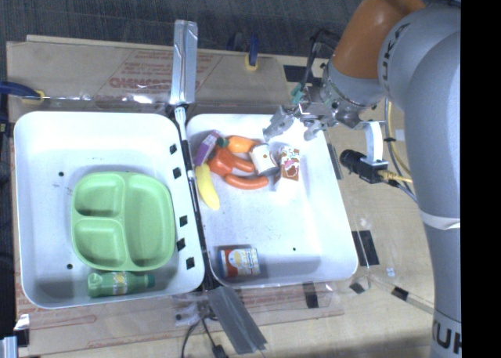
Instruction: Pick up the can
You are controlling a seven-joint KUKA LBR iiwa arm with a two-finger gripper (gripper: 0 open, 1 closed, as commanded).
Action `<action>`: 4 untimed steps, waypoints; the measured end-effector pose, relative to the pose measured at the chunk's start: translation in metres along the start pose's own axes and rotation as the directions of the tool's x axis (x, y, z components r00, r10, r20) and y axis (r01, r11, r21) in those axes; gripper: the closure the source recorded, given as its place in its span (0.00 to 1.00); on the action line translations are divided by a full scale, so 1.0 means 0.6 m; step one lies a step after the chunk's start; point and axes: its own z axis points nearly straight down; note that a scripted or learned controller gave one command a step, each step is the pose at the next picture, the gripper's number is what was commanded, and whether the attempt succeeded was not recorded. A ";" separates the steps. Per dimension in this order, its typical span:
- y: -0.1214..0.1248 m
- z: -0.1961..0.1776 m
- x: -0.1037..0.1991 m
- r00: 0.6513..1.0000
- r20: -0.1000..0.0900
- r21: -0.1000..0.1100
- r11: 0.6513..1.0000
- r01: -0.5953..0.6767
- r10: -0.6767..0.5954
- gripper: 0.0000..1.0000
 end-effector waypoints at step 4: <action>-0.182 0.185 -0.031 0.834 0.038 -0.035 0.833 0.552 -0.550 0.00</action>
